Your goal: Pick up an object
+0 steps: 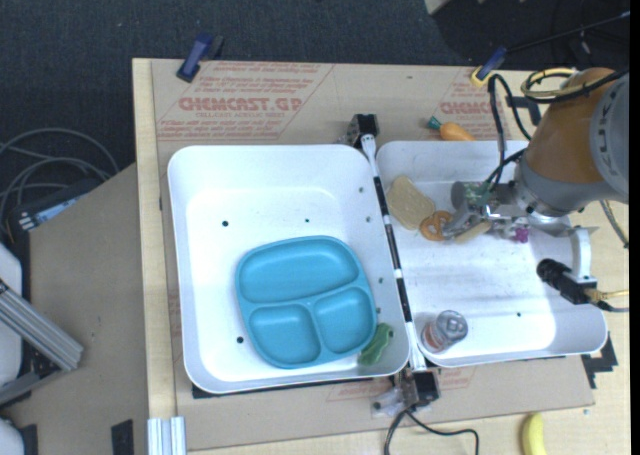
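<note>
While no object is off the bin floor yet, the likeliest candidate is the small orange ring-shaped piece [434, 226], which lies in the upper left part of the right bin [500, 328], just beside a tan, rounded item [406, 200] that sits against the bin's left wall. The tool [466, 222] is down in that bin with its metal tip touching or very nearly touching the ring's right side; whether it is spread, closed or clamped on the ring cannot be told at this slant, and nothing is plainly seen gripped. A tiny purple bit [520, 235] lies just to the right of the tool. Lower down, a round metallic lid or cap [446, 329] rests near the bin's front left corner.

The left bin [200, 243] holds a blue divided tray [303, 298] and a small green thing [377, 345] at its front right corner, both well apart from the tool. On the counter [150, 193] behind the right bin lies an orange and green marker-like thing [450, 129].

As I judge it, the reach is done and the arm is at the grasp stage; securing the ring and lifting it clear of the bin remain.
</note>
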Robot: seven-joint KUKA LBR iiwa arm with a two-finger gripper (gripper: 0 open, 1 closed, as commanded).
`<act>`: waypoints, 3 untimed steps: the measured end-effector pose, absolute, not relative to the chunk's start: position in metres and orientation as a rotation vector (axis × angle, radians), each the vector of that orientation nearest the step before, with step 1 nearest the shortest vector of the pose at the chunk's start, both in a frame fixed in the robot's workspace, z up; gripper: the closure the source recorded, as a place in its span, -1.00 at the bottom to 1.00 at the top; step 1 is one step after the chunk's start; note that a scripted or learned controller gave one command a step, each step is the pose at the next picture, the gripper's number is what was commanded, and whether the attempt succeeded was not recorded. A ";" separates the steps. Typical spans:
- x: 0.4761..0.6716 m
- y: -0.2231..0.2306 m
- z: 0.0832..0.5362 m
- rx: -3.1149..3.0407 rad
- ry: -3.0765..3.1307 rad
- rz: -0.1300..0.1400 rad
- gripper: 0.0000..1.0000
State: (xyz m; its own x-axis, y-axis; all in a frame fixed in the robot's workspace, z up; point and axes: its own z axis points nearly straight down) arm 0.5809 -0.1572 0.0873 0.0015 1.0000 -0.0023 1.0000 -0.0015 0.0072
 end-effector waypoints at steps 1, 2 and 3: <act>0.633 -0.120 0.087 2.217 2.219 0.008 -1.00; 0.657 -0.117 0.085 2.255 2.239 -0.060 -1.00; 0.657 -0.116 0.085 2.254 2.238 -0.061 -1.00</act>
State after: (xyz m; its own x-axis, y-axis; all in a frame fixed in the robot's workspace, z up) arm 0.6571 -0.1164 0.0850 0.0073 1.0000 -0.0023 0.9986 -0.0074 -0.0521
